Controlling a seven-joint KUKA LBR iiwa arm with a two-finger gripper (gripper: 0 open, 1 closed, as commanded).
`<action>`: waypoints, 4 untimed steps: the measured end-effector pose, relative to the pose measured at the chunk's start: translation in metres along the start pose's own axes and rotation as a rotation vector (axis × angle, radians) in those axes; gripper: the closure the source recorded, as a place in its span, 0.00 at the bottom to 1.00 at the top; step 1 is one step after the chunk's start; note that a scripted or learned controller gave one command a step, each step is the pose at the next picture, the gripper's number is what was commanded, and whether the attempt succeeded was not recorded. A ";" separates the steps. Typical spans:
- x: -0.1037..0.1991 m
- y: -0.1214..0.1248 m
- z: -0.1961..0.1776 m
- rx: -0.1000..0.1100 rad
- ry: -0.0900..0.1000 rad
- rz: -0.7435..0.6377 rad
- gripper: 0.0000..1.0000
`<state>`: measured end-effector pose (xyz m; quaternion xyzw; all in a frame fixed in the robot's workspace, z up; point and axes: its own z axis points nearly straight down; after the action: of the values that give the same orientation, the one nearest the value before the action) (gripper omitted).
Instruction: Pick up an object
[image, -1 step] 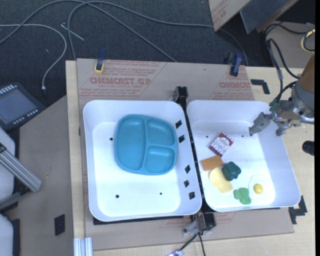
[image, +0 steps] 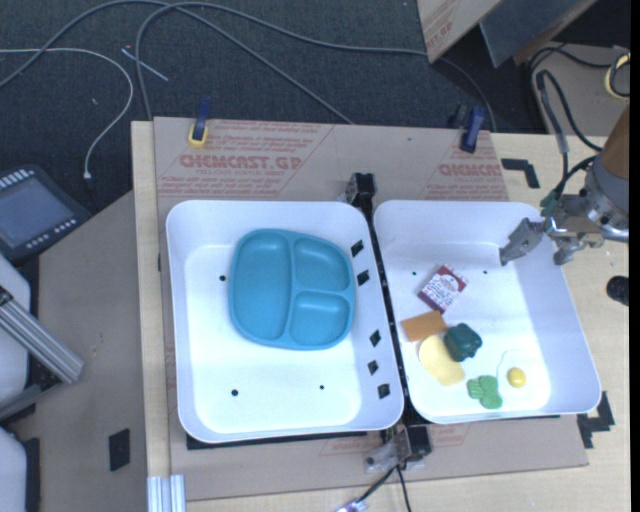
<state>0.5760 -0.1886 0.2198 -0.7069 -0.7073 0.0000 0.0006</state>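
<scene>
I'm looking at two white bins: the left bin (image: 200, 390) carries a light blue divided plate (image: 293, 288). In the right bin (image: 560, 330), working away from that plate, I see a dark red packet with white print (image: 441, 289), an orange block (image: 424, 326), a pale yellow piece (image: 440, 361), a dark green lump (image: 462, 343), a bright green piece (image: 486, 391) and a small yellow ball (image: 516, 377). The board (image: 250, 148) behind the plate is tan with red lettering.

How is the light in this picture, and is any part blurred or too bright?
In the camera view, light is even and soft; the white bins look slightly washed out, shadows are faint, the small items stay sharp, and the gripper at the right is slightly soft.
</scene>
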 end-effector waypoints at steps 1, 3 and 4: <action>-0.007 -0.008 0.051 0.005 0.002 0.002 0.00; -0.015 -0.011 0.137 0.004 0.001 0.000 0.00; -0.016 -0.009 0.123 -0.002 0.001 0.000 1.00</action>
<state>0.5669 -0.2041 0.0965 -0.7069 -0.7073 -0.0008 0.0003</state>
